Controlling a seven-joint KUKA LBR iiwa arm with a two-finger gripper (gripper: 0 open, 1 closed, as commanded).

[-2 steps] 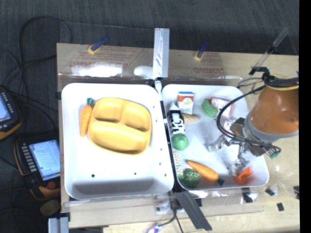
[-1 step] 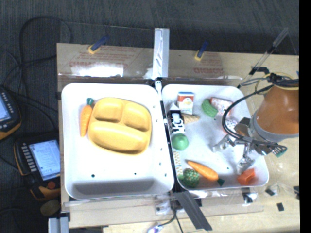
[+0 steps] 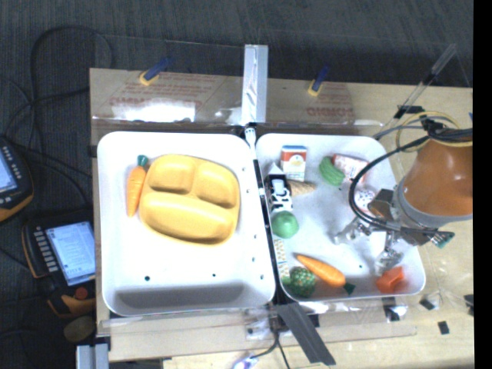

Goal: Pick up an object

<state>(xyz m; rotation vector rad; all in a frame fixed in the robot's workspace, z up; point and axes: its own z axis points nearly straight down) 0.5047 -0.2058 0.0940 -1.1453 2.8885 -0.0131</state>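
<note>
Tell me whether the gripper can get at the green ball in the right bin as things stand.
Probably yes. The green ball lies bare by the divider, nothing on top of it. The gripper hangs over the same right bin, with bare floor between them. The black-and-white carton beside the ball may crowd a finger.

Dark grey carpet [image 3: 231, 14] covered the floor across the top of the frame. A light wooden bench [image 3: 115, 87] stood in the middle; black cables [image 3: 46, 60] trailed at upper left.

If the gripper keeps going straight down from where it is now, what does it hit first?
Most likely the bare floor of the right bin, because the gripper points down between the orange carrot and the small red-orange block. Depth is hard to judge from this slanted view.
</note>
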